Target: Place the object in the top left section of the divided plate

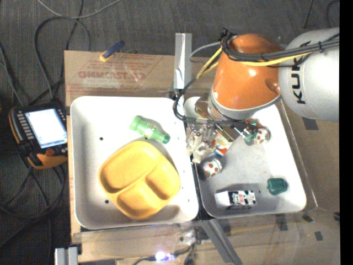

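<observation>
The yellow divided plate (140,179) lies in the left bin (83,148), tilted, with three sections. A green bottle (149,128) lies on its side just above the plate. My gripper (199,142) hangs over the left part of the right bin (292,175), close to the wall between the bins. Directly below it sits a white ball with red and dark spots (211,167). A colourful object (222,143) lies partly hidden under the wrist. The orange band (245,73) and grey arm hide the back of the right bin.
The right bin also holds a second spotted ball (257,134), a dark green cup (277,186) and a black-and-white box (237,198). A cardboard sheet (118,73) lies behind the left bin, and a handheld pendant (41,130) sits at far left.
</observation>
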Robot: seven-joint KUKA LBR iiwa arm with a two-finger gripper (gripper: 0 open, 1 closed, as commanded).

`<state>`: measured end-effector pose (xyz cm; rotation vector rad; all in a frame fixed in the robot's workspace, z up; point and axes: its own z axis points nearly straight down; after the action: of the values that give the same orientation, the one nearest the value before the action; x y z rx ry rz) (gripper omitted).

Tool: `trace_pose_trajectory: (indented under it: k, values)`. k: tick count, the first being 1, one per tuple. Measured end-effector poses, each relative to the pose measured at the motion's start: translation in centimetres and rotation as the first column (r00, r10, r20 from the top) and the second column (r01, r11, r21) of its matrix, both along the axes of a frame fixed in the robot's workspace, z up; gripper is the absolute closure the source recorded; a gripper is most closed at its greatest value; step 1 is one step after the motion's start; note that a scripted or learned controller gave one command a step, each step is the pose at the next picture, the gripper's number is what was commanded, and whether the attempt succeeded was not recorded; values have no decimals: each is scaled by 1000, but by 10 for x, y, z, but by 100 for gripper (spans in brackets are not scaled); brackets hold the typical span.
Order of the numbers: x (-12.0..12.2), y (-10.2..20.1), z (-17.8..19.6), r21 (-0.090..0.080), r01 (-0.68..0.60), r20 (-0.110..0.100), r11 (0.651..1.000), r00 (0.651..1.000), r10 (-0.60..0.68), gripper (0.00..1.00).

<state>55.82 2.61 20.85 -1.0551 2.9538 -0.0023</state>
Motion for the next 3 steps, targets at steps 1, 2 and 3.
trace_pose_trajectory:
  k: [1, 2, 3]
  values:
    - [-26, -41, 85, 1, 363, -2, 932, 932, -363, 100]
    - [-57, -99, 143, 0, 159, 0, 987, 987, -159, 100]
    - [35, -139, 227, 1, -18, 2, 1000, 1000, 18, 100]
